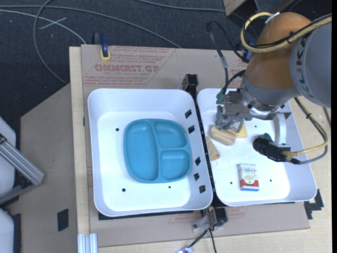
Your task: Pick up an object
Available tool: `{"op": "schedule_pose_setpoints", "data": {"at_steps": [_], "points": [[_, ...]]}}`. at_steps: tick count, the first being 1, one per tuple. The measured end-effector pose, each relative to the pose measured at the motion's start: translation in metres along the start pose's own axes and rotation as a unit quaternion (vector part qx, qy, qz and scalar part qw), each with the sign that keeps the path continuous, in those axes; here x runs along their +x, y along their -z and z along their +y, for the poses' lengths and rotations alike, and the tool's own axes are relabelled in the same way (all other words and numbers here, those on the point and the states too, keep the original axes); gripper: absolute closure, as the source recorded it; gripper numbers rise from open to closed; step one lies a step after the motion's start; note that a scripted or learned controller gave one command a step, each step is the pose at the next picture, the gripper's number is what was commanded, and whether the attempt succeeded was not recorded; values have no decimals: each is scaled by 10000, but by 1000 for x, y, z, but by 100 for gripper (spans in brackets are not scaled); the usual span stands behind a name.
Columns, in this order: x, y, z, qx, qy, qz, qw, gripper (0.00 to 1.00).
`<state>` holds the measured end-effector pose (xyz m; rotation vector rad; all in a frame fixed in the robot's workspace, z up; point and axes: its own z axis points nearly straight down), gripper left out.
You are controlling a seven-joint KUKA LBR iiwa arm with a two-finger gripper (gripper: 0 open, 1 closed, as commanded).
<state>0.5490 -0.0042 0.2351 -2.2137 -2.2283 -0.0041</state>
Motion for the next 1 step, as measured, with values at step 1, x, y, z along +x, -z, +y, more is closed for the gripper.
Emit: {"op": "schedule_pose_setpoints", "data": {"at_steps": [1], "points": [[56, -13, 3, 25, -2, 4, 10000, 100]]}}
